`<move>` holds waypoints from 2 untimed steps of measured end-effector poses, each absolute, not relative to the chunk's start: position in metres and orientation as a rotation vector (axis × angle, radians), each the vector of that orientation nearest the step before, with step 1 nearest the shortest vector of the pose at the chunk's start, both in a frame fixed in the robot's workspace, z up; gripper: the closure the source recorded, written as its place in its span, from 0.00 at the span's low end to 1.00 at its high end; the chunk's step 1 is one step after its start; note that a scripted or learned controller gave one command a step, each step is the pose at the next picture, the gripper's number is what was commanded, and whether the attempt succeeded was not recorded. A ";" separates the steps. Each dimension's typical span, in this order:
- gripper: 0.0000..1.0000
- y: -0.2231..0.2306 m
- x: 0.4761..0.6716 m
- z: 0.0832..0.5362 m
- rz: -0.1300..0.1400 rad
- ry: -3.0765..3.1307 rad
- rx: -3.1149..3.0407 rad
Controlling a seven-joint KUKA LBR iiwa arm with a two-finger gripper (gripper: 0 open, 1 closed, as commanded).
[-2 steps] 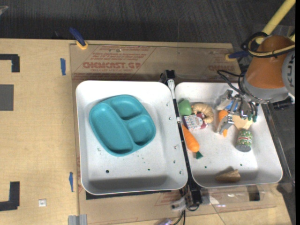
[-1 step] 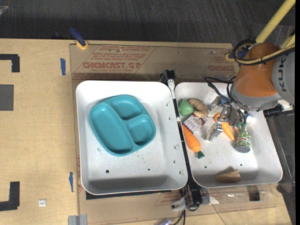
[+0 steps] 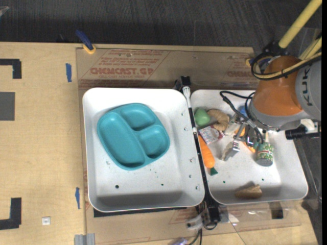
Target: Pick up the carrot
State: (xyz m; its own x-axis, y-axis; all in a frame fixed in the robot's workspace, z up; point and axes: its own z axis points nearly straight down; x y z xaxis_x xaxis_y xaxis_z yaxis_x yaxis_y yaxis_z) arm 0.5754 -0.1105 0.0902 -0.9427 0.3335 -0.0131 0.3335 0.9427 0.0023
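A teal divided plate (image 3: 134,135) sits in the left bin (image 3: 97,188). In the right bin (image 3: 291,180), the carrot (image 3: 206,154) lies along the left wall, apart from the gripper (image 3: 234,149), which hangs over the middle of the bin; whether it is open or closed cannot be told. A green ball (image 3: 202,117) and a tan lump (image 3: 219,118) rest near the far wall, a wrapper (image 3: 209,134) just above the carrot, a small can (image 3: 264,153) at right, a brown piece (image 3: 249,190) near the front.
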 end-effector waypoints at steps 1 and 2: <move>0.00 -0.149 0.582 0.090 0.001 2.840 1.326; 0.00 -0.185 0.545 0.089 0.021 2.845 1.324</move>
